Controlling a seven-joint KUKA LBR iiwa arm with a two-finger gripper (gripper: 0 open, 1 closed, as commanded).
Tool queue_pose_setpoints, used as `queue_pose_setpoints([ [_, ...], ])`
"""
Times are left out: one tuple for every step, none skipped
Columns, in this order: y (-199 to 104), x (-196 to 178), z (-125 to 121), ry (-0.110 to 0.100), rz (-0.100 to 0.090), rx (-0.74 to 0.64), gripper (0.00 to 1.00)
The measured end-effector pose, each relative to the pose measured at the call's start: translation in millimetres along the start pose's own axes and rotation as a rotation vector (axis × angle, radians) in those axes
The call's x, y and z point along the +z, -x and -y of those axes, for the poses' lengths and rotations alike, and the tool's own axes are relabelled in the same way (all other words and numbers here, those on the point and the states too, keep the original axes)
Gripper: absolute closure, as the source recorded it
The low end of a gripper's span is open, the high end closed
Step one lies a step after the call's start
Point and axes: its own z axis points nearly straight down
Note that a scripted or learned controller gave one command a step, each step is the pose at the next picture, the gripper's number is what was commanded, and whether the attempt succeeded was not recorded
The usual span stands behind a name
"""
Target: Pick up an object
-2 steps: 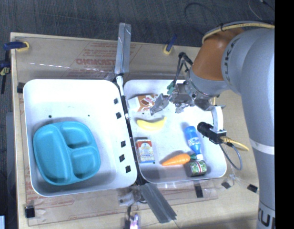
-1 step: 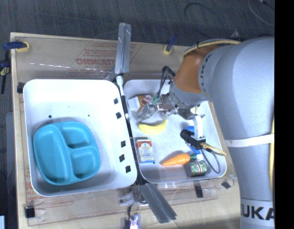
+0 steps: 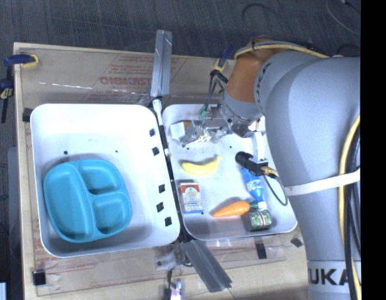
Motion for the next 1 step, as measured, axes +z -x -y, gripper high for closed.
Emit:
queue_pose_setpoints([
  [-7.8, -158.1, -1.9, 0.021, -0.003, 0.235, 0.00],
])
